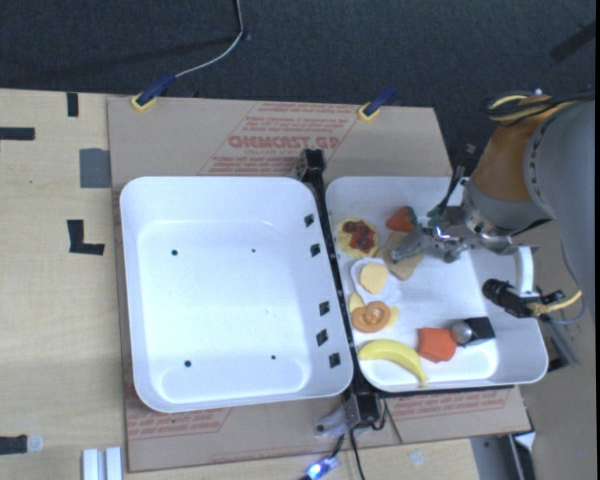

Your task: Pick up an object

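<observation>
Two white bins (140, 203); the gripper (420, 245) hangs over the right one's toy food (371, 278); its grip state is unclear.

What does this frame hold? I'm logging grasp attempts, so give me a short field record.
arm: enters from the right, gripper low over the right bin
right bin contents: banana, orange block, pretzel, pizza slice, red piece, other small toys
left bin: white, black dots on its floor
grasp: not confirmed
</observation>
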`<action>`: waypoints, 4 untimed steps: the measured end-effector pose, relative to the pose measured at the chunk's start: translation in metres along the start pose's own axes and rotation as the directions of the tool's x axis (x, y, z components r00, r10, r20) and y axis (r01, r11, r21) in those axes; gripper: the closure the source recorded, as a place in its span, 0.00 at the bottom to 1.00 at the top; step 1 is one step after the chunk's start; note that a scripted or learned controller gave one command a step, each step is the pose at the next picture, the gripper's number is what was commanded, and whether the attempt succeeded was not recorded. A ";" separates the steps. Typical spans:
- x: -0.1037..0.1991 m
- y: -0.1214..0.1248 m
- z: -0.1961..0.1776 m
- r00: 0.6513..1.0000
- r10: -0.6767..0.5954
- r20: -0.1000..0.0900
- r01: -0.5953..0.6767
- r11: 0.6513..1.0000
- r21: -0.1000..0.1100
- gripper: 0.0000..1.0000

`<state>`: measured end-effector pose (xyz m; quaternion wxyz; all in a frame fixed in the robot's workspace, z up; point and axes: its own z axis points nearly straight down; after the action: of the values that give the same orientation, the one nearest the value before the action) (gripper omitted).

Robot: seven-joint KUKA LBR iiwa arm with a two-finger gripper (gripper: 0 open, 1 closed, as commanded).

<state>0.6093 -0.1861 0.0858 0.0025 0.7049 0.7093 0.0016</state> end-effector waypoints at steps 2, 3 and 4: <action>0.077 0.060 -0.003 1.000 0.004 0.016 -0.005 1.000 0.005 0.00; 0.088 0.046 0.001 1.000 0.007 0.002 -0.007 1.000 0.006 0.00; 0.088 0.049 0.002 1.000 0.006 0.004 -0.006 1.000 0.008 0.00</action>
<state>0.6575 -0.0976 0.0844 0.0010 0.7070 0.7072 -0.0024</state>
